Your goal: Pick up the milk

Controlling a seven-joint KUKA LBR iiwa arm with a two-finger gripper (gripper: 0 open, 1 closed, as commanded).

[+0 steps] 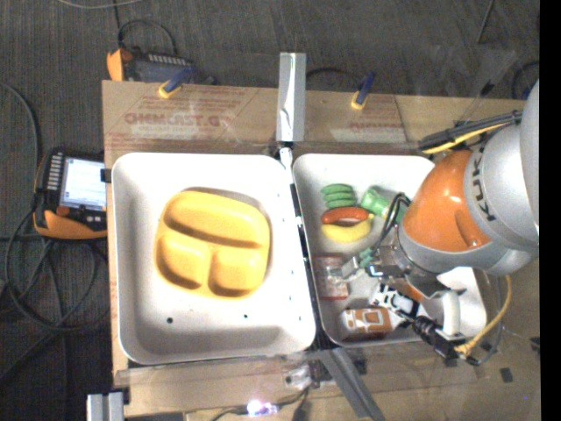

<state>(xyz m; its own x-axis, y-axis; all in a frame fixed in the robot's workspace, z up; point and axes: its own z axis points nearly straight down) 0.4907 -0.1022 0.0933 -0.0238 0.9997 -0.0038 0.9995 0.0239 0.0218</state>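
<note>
Low over the right bin (pixel 308 235), the tool (pixel 372 274) sits beneath the orange wrist, and I cannot tell its state; the milk (pixel 366 321), a small brown-and-white carton, lies flat near the bin's front edge, just beside it

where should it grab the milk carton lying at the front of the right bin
The milk carton seems to lie flat, long side running left to right, close to the right bin's front wall. Probably best to come straight down from above and close across its short width at mid-body; a side approach looks blocked by that wall. The gripper is just behind it.
</note>
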